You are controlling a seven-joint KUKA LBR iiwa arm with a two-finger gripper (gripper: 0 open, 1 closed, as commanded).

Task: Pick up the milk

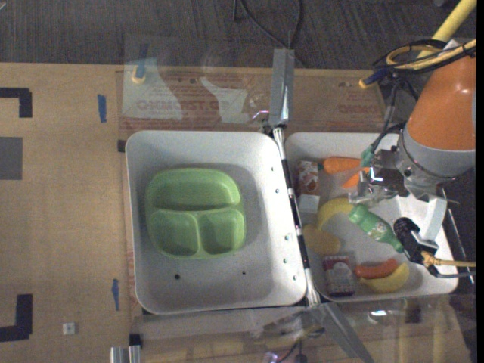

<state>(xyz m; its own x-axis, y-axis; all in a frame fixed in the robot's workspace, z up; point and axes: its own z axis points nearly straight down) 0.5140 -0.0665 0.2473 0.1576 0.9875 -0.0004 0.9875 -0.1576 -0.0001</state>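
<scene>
Two small red-and-white cartons lie in the right bin (446, 274). One carton (307, 178) is by the bin's left wall at the back and the other carton (340, 273) is at the front. I cannot tell which one is the milk. My gripper (372, 190) hangs over the middle of the right bin, just above the top end of a green bottle (376, 228). It is well right of the back carton and behind the front one. Nothing shows between its fingers.
The right bin also holds an orange carrot (342, 164), a small white block (308, 203), yellow fruit pieces (331, 212), and a red and yellow piece (384, 272). A green divided plate (197, 212) lies in the left bin (144, 271). Cables (412, 55) trail behind the arm.
</scene>
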